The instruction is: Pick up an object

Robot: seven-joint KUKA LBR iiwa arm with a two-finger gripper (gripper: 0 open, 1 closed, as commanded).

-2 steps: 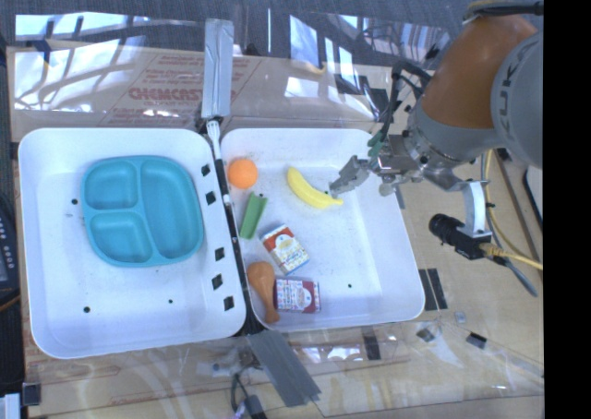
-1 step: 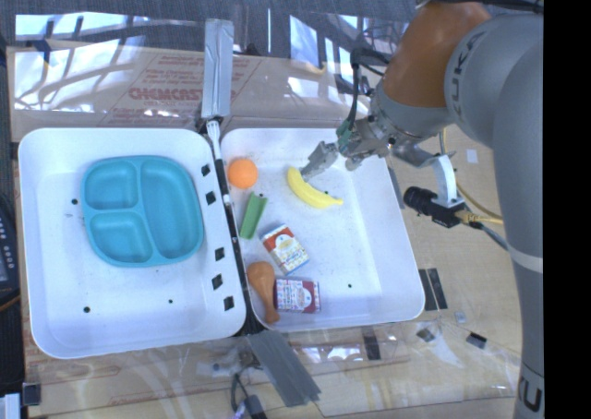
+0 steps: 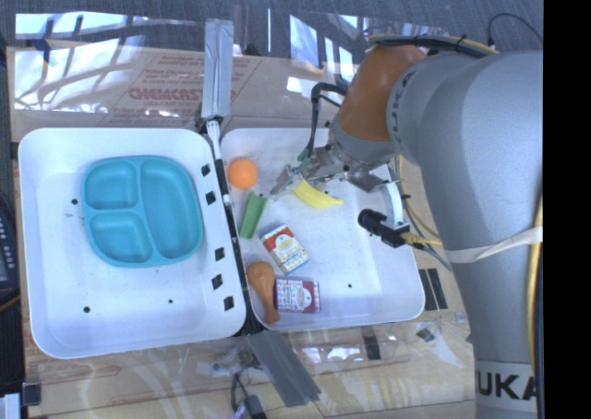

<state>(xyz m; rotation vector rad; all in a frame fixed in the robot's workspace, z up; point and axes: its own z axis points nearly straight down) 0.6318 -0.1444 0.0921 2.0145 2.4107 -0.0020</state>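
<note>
Gripping state: fingers of the gripper (image 3: pixel 297 179) cannot be judged.
Position: placed over the right bin (image 3: pixel 392 293), touching the banana (image 3: pixel 317 196).

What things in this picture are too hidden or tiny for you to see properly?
- Gripper: in the camera view the arm's wrist covers most of it, so its grip is unclear.
- Banana: its upper end is tucked under the gripper.
- Two small cartons: the printing is too small to read.
- Brown pear-shaped item: partly behind the lower carton.
</note>
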